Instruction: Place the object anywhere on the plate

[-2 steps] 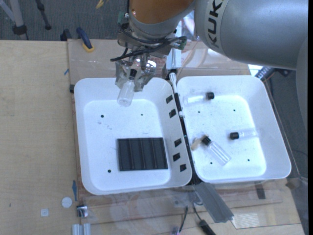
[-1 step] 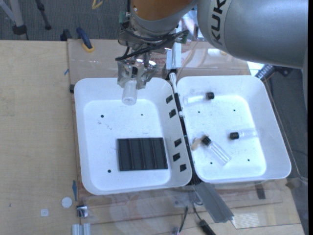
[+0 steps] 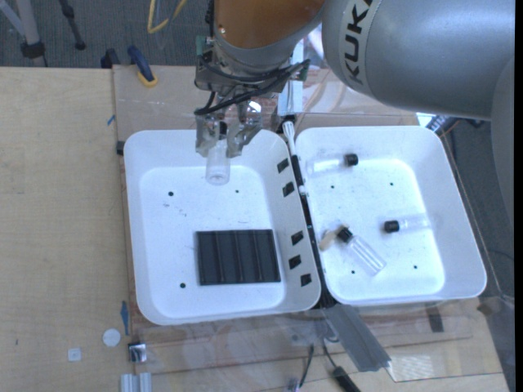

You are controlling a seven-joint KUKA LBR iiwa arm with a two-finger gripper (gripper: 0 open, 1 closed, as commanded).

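We see the gripper (image 3: 222, 141) hanging over the far part of the left bin (image 3: 155, 300), its two fingers (image 3: 204, 141) pointing down from the grey and orange arm (image 3: 270, 11). Between the fingers sits a clear vial (image 3: 217, 168), upright or nearly so, its upper part clamped by the fingers and its round lower end showing just below the fingertips (the glass is pale against the white bin, so its outline is faint). The fingers are set only a vial's width apart, closed onto it from both sides.

The dark ribbed plate (image 3: 238, 256) lies flat on the floor of the same bin, toward the near edge. The held vial is well apart from it, on the far side and a little to the view's left of the plate's middle.

In the right bin (image 3: 458, 276) we count three more clear vials with black caps, all lying on their sides: one (image 3: 333, 164) near the far wall, one (image 3: 405, 224) toward the right side, and one (image 3: 358, 248) near the divider between the bins.
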